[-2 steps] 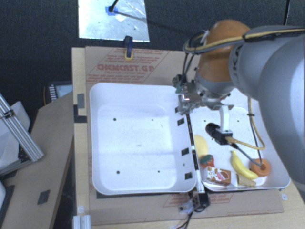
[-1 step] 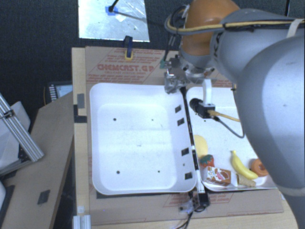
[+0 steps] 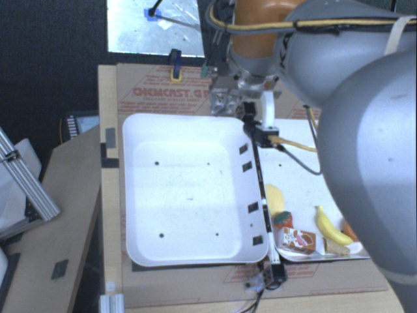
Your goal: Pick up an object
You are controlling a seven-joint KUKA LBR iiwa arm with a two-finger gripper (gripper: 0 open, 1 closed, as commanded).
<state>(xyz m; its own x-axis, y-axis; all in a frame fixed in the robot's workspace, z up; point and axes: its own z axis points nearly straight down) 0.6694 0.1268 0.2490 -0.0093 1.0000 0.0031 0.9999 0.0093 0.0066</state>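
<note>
**Reaching over the far rim between two bins**

Reaching in from the right, my smooth grey arm point(image 3: 352, 77) bends down past its orange band point(image 3: 264, 8), putting my end effector point(image 3: 242, 106) at the far edge where the two bins meet. Whether it is wide or narrow I cannot tell.

The glossy white shallow plastic bin on the left point(image 3: 140, 253) has rounded corners. The white bin on the right point(image 3: 296, 175) carries the objects at its near end: a curved yellow banana point(image 3: 328, 224), long axis running from far-left to near-right, a rounded pale yellow object point(image 3: 274, 198), and a flat red-and-white packet point(image 3: 298, 240). They lie close together, well apart from my end effector.
</note>
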